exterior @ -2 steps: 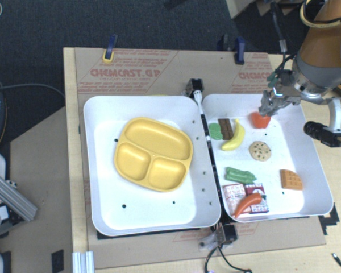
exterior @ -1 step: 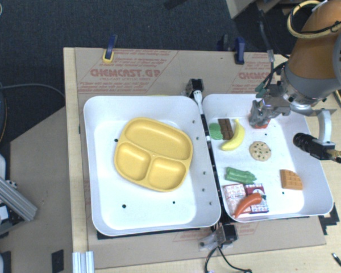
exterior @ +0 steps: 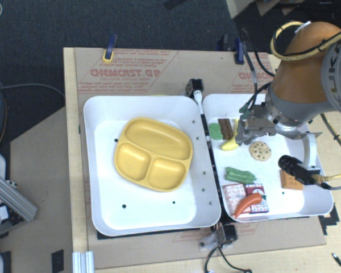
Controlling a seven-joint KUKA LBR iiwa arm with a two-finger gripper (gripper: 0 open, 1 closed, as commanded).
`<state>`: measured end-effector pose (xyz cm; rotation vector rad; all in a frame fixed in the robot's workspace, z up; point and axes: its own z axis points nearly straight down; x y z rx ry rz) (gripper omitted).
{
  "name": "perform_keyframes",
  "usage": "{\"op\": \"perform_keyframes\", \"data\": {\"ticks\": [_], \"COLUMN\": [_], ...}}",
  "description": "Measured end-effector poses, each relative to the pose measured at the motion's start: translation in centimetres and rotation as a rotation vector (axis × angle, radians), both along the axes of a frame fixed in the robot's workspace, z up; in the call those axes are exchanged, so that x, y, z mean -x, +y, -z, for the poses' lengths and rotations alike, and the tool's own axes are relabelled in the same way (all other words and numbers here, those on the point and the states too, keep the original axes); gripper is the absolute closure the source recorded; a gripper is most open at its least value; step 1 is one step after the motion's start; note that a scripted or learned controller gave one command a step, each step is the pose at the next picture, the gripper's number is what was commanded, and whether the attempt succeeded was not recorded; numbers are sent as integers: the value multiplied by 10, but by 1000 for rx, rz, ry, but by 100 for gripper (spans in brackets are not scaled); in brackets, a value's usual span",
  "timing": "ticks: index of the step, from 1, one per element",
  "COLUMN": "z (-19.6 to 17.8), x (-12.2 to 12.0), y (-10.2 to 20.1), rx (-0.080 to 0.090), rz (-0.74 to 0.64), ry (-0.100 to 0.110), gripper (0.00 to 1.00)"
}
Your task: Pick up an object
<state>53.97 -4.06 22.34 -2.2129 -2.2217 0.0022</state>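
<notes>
Two shallow white bins are set side by side on the table [exterior: 136, 75], which is covered by a brown sheet with red lettering printed on it. The left bin [exterior: 96, 152] is mostly taken up by a yellow divided plate [exterior: 153, 153], three compartments, laid a bit skewed.

All the small stuff is found in the right bin [exterior: 298, 205]. The arm [exterior: 307, 67] is stretched in from the right, and the hand [exterior: 240, 134] is held low over the upper left part of that bin. It's parked just beside a brown bar [exterior: 225, 128] and just above a small yellow piece [exterior: 229, 145]. How far the hand is open can't be told from this angle, tbh, and nothing can be made out as gripped.

A flat green piece [exterior: 215, 131] is tucked between the brown bar and the bin's left wall, touching the bar. A chocolate-chip cookie [exterior: 260, 151] is placed just right of the yellow piece, near the hand. Lower down a green pod-like thing [exterior: 240, 175] is laid flat, and below it a red and white packet [exterior: 238, 192] is seen with a red-orange chili [exterior: 249, 203] laid across it. An orange-brown block [exterior: 290, 181] is sat over on the right side, partly hidden
</notes>
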Motion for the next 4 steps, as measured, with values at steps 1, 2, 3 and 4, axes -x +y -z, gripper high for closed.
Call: {"op": "perform_keyframes", "data": {"ticks": [1, 2, 3, 4], "z": [1, -3, 10, 4], "x": [44, 61, 58, 56], "y": [45, 39, 48, 39], "rx": [0, 2, 2, 3], "rz": [-1, 5, 4, 5], "ry": [0, -2, -1, -6], "gripper": [100, 100, 100, 100]}}
